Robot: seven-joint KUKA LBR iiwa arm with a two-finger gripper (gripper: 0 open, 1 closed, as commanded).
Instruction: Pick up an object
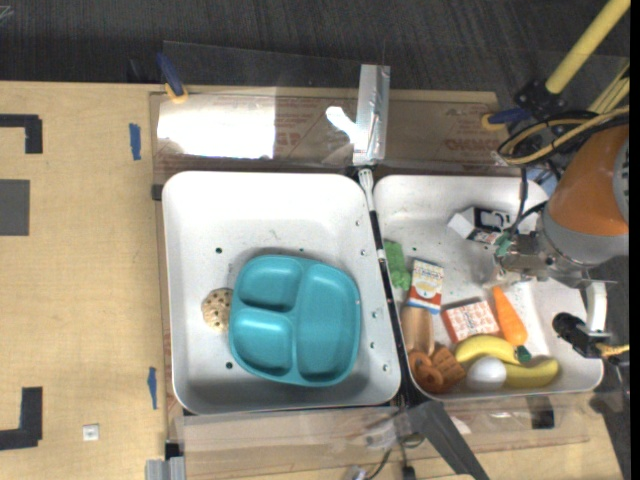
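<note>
The right bin [430, 190] holds several toy foods: an orange carrot [510, 315], a yellow banana [505, 358], a white egg [488, 371], a red box [470, 320], a small carton [427, 283], a green piece [397, 264], a brown sausage [417, 330] and a brown pretzel-like piece [437, 370]. My gripper [512, 258] hangs low over the right side of this bin, just above the carrot's upper end. A white and black piece [478, 221] lies to its upper left. Nothing is visibly held.
The left bin [260, 208] contains a teal divided plate [295, 318] with a speckled cookie [215, 308] beside its left edge. Cables and a yellow pole [590, 38] crowd the back right. The arm's orange band [598, 193] sits over the right bin's far right rim.
</note>
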